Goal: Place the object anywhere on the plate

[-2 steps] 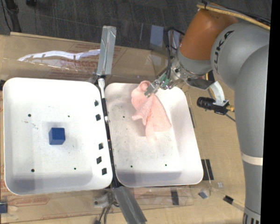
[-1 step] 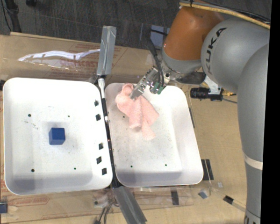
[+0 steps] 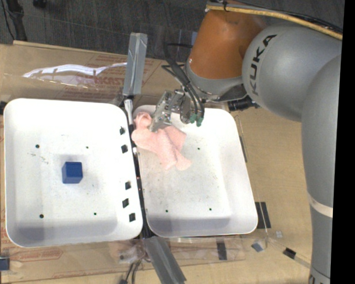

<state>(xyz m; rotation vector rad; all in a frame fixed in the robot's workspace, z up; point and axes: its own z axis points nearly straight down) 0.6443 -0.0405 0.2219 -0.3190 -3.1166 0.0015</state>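
Observation:
A small blue cube [image 3: 72, 172] lies in the left bin [image 3: 24, 124], left of its middle. A floppy pale pink item [image 3: 164, 146] lies in the upper left part of the right bin [image 3: 222, 194], with a rounder pink part [image 3: 143, 120] against the bin's left wall. My gripper [image 3: 167, 115] hangs right over the pink item's upper edge, at or just above it. I cannot tell whether it touches or holds the item. No separate plate can be made out apart from the pink shapes.
The grey arm with its orange band [image 3: 221, 43] reaches in from the upper right over the right bin's far edge. A grey bar [image 3: 134, 65] stands behind the divide between the bins. Cardboard lies under both bins.

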